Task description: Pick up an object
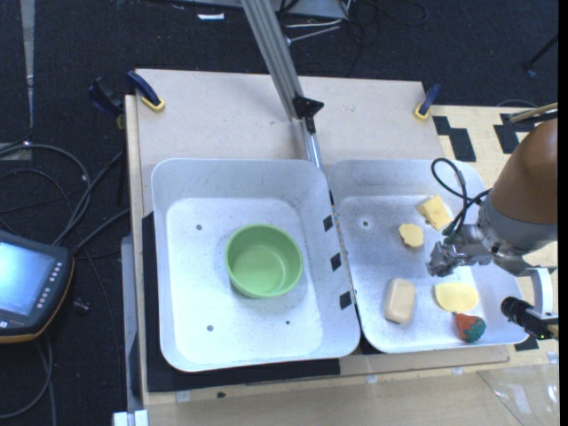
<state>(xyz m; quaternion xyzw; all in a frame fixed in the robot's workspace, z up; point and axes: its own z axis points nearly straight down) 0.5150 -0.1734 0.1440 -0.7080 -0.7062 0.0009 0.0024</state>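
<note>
From the camera view, the gripper [446, 260] hangs low over the right bin [373, 189], near its right edge; whether it is open or closed cannot be told. Around it lie four yellow pieces: a cube [435, 211], a small lump [411, 234], a pale block [400, 300] and a flat piece [456, 296]. A red-green toy [470, 327] sits in the front right corner. The left bin [177, 185] holds a green bowl [264, 260] at its middle, with bare floor all round.

Robotics lab, light wooden bench [222, 114] with blue-and-yellow clamps [145, 91], grey-and-orange robot arm [532, 185], handheld control pendant with lit screen [22, 282], loose black cables [53, 171] on dark floor
</note>
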